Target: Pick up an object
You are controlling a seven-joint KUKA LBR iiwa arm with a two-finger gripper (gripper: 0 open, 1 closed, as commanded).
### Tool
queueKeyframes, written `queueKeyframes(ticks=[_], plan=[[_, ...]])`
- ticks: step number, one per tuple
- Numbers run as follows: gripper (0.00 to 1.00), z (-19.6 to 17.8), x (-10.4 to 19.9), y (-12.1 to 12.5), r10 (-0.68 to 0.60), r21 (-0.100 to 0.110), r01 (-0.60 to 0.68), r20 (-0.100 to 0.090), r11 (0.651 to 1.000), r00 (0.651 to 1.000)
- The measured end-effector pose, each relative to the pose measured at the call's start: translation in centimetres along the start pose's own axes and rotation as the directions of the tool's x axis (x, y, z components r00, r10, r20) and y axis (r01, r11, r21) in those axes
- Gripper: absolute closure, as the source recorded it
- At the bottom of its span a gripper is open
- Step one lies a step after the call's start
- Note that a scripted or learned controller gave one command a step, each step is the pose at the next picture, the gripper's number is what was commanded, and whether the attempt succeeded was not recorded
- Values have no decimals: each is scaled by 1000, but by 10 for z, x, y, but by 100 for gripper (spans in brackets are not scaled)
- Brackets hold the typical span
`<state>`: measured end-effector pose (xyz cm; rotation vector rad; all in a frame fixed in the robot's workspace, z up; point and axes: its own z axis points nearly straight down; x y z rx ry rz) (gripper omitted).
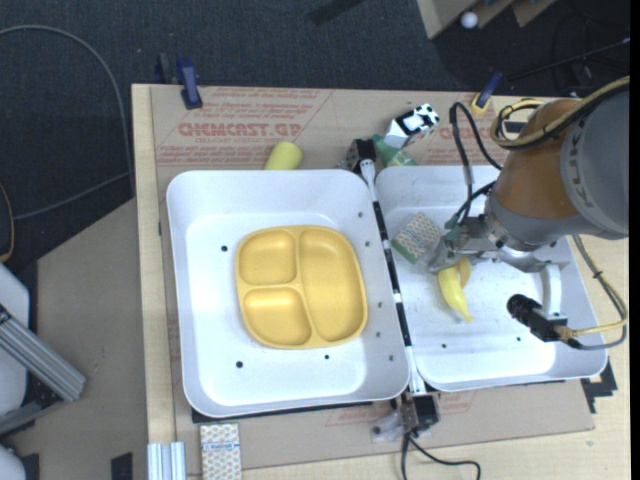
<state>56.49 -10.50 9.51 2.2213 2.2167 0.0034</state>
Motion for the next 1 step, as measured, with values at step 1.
queueKeyframes(ticks=[1], plan=[[100, -90, 66, 31, -3, 3, 3, -2, 1000, 1000]])
